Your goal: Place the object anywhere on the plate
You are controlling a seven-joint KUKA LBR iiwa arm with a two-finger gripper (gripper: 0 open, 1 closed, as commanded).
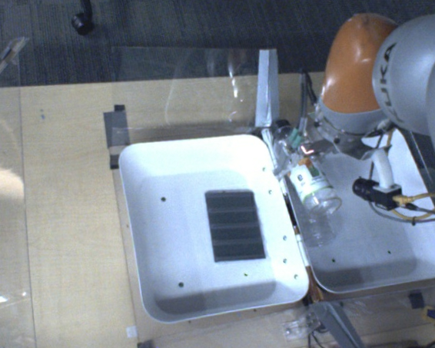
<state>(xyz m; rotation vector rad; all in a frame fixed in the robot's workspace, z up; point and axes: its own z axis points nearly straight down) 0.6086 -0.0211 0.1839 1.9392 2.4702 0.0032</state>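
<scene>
Bottle at the bin wall, plate waiting

The gripper (302, 153) looks clamped on a clear bottle (313, 188) just right of the dark plate's (234, 224) bin (148, 215), probably ready to carry across.

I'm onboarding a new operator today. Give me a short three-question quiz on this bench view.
1. True or false: the dark ridged plate lies in the left bin.
2. The clear bottle lies: A) on the plate, B) in the right bin, C) on the bench.
3. From which side of the view does the arm reach in?

Key: 1 true; 2 B; 3 the right.
</scene>
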